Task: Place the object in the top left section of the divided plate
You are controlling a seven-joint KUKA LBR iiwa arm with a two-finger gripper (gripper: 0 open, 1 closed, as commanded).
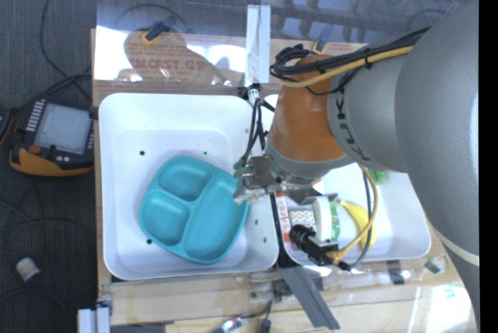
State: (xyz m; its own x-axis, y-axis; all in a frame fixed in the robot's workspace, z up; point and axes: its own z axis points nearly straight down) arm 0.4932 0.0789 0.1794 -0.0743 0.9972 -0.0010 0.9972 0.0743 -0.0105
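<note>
Worried about a miss here. With the gripper (250,185) parked at the right rim of the teal divided plate (206,229), risking a drop into the big section or onto the rim, nowhere near top left. Could shove the plate too. Can't tell if clamped or spread, and can't make out the object itself. In the left bin (156,129): just the plate, sections bare. In the right bin (405,226): a red-and-white packet (299,212) and a green-and-white one (331,220) toward its lower left corner.
</note>
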